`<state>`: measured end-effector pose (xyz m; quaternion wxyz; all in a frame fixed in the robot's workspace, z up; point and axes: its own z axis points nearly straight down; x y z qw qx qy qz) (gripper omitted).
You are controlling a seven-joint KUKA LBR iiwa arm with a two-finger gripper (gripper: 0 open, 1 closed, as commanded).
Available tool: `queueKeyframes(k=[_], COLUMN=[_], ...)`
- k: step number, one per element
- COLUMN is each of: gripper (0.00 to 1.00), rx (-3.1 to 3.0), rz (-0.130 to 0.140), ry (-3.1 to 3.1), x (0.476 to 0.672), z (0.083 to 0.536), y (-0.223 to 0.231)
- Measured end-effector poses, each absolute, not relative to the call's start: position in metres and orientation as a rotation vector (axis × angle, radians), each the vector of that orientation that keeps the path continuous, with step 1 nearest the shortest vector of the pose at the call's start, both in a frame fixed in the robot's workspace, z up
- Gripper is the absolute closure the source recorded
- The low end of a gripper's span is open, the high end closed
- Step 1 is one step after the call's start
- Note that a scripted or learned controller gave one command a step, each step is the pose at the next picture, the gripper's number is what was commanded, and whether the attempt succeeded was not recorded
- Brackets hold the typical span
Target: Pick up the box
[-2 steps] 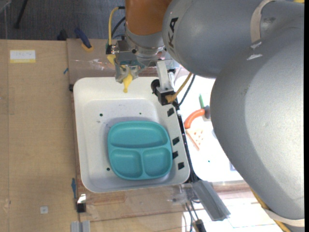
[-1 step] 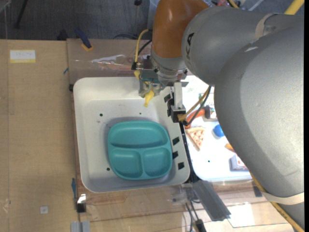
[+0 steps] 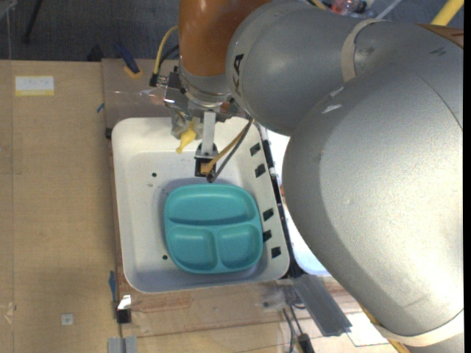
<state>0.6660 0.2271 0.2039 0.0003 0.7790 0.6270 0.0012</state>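
So the box [image 3: 213, 227] is that teal thing with three compartments, one long one across the top and two smaller ones below. It's lying flat in the white bin [image 3: 136, 190], filling most of the near half of it. No brand or writing on it that I can make out.

Right above its far edge the gripper [image 3: 205, 169] is hanging, just about at the rim of the box, and I honestly can't tell if it's clenched or released from this angle. Something yellow [image 3: 187, 137] is peeking out beside it, too small to identify.

The grey arm [image 3: 368, 160] with its orange band [image 3: 210, 28] is covering the whole right side. The bin is sitting on a tan bench [image 3: 51, 219], and a pale label [image 3: 34, 84] is sticking to it, unreadable.
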Motion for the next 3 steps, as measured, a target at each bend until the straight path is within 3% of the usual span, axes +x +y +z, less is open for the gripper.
queueKeyframes(k=[1, 2, 3], gripper=[1.00, 1.00, 1.00], rx=[2.648, 2.873, 2.900], rz=[0.004, -0.006, 0.003], ry=[1.689, 1.277, 1.210], x=[0.667, 0.621, 0.643], z=[0.247, 0.230, 0.271], y=[0.162, 0.227, 0.198])
